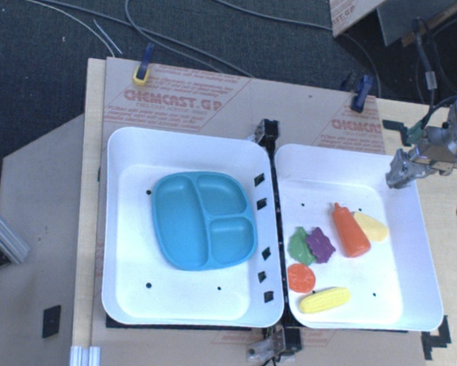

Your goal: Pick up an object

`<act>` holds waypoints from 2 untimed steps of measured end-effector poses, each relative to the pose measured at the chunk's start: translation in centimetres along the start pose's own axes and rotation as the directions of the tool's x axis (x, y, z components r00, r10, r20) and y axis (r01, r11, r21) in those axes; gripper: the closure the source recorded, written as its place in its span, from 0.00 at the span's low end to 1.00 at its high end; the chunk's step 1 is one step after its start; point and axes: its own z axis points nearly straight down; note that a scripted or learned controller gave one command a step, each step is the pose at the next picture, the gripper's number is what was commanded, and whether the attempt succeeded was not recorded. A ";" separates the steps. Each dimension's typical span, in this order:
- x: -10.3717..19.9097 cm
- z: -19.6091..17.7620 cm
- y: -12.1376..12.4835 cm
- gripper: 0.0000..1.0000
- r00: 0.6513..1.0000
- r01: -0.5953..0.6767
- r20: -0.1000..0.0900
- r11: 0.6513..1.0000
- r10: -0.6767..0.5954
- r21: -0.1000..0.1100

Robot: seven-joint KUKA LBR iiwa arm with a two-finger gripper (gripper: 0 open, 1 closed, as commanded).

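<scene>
The right bin (415,263) holds several toy foods: an orange carrot-like piece (350,231), a pale yellow piece (371,226) against it, a purple piece (320,245), a green piece (300,247), a red-orange round slice (300,277) and a yellow corn cob (324,299). My gripper (401,171) hangs over the bin's far right corner, well above and to the right of the foods, with nothing visibly held.
A blue divided plate (203,219) lies in the left bin (120,289). A black divider (267,215) runs between the bins. Clamps (143,72) hold the cardboard at the back edge, and cables (197,20) lie on the floor beyond.
</scene>
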 end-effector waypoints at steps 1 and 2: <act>4.2 1.2 -0.7 1.00 1.000 0.001 -0.001 1.000 -0.001 0.000; 8.9 2.5 -1.2 1.00 1.000 0.001 -0.001 1.000 -0.001 0.000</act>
